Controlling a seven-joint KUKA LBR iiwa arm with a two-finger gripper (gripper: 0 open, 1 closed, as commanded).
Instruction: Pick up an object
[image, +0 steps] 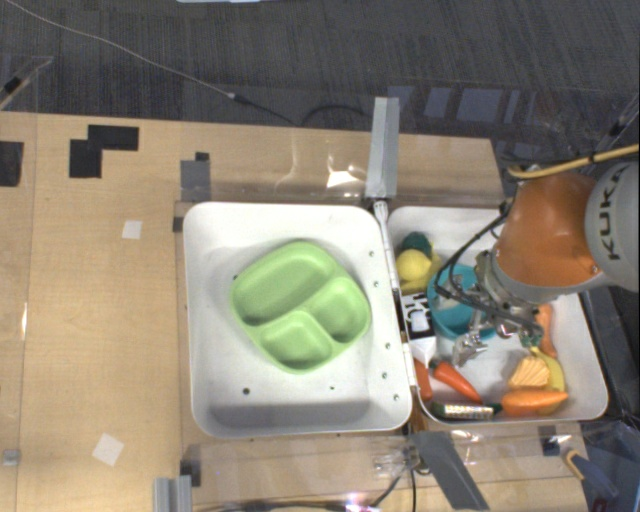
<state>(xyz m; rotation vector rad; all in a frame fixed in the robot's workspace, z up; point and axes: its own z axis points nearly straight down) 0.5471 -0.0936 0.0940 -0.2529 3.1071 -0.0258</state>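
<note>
While the grey arm (560, 235) with its glossy orange band reaches over the right bin (590, 400), its metal gripper (470, 345) hangs above the bin's middle; whether it is spread or pinching cannot be told. Below it lies a tapered orange carrot (455, 380); a round yellow fruit (413, 265) sits near the far left corner. A smooth green 3-compartment plate (300, 305) fills the left bin (210, 400).

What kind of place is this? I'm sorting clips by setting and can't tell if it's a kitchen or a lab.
Most likely a robot lab bench, not a kitchen. Two white bins sit clamped on a wooden bench; one holds a green divided plate, the other toy foods such as a carrot, under the arm's gripper.
</note>
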